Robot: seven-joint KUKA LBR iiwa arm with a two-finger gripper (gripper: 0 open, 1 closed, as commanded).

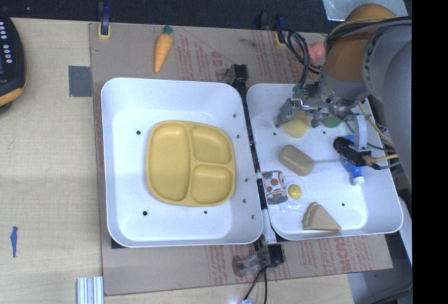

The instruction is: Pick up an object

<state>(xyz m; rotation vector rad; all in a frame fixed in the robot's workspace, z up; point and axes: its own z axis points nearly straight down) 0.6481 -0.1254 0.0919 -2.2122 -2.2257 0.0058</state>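
- We find the gripper [299,112] low in the right bin [381,222], its tips touching a pale yellow object [296,127] near the bin's far-left part.
- We cannot tell how the tool is set, or whether it has hold; the wrist hides much.
- A tan block [297,160] lies just beside it; the bin's near-right floor is open.

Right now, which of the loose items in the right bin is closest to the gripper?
The pale yellow piece, right at the gripper near the bin's top. The tan oblong, small yellow ball and tan wedge lie farther toward the front.
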